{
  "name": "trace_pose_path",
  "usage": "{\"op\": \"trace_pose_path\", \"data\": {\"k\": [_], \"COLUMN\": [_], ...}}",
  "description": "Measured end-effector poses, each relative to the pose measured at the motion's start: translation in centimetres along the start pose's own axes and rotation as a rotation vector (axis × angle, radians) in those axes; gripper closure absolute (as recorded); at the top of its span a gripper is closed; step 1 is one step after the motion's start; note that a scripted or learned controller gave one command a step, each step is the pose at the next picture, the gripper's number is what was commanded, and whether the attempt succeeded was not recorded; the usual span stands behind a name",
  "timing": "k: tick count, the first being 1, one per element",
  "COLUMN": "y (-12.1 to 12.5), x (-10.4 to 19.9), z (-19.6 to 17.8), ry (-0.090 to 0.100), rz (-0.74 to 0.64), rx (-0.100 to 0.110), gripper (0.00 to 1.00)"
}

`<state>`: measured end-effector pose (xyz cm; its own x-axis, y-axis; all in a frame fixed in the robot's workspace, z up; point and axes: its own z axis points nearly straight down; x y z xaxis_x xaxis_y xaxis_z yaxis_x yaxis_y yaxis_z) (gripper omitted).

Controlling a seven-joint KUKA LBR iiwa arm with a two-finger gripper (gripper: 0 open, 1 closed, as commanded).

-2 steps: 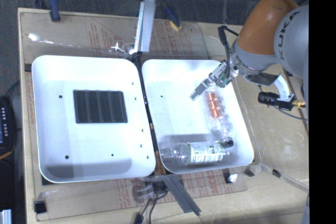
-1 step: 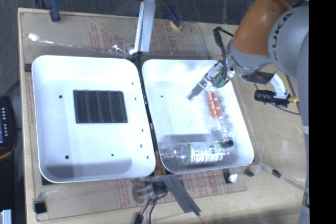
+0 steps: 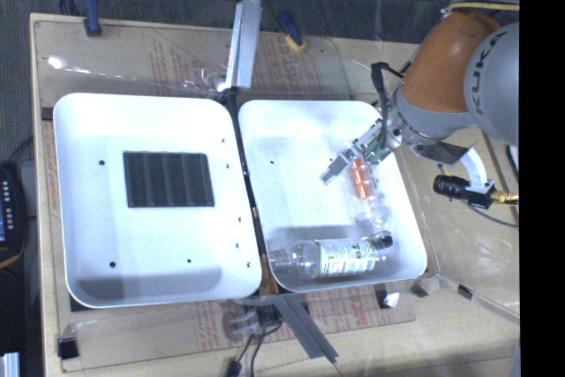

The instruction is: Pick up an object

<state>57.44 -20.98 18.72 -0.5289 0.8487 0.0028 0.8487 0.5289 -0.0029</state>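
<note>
Two white bins (image 3: 79, 115) share the bench; gripper (image 3: 346, 163), fingers spread, hangs over the right bin's orange-labelled bottle (image 3: 366, 190); best lower squarely astride it before closing

Dark letters reading roughly "KU", cut off by the frame edge, stand on the grey arm (image 3: 494, 79) just right of its orange band, while the bottle (image 3: 331, 258) label below is too small to read.
</note>
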Motion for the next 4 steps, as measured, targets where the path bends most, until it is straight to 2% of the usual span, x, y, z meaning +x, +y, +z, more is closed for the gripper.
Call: {"op": "trace_pose_path", "data": {"k": [1,2,3,4], "y": [1.3,-0.1,0.0,2.2], "x": [-0.8,-0.1,-0.2,-1.5], "z": [4.7,0.7,-0.3,-12.7], "ry": [0.000,-0.004,-0.004,-0.006], "rz": [-0.003,0.129,0.124,0.026], "rx": [0.000,-0.003,-0.003,-0.005], "gripper": [0.00,0.00,1.00,1.00]}}
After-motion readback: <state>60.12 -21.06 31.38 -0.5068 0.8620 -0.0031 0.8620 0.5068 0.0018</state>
